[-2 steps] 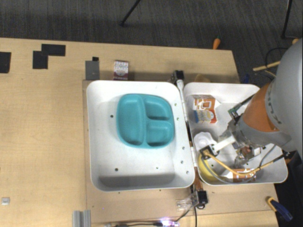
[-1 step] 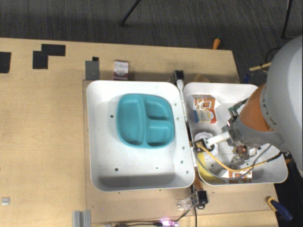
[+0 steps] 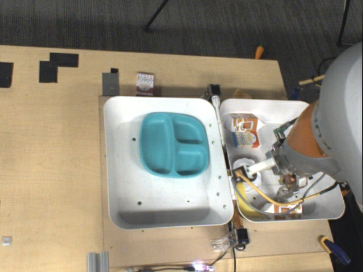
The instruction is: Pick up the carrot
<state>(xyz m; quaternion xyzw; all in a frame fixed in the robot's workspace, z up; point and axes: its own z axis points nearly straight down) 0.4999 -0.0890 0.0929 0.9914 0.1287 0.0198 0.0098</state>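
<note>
pincer low in right bin, state cannot tell; carrot not discernible among clutter beside it.

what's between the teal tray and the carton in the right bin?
In the camera view, between the teal tray and the carton run bare white floor of the left bin and the two bins' adjoining rims.

A teal divided tray is lying in the left bin; a small carton is sitting at the right bin's far end.
</note>
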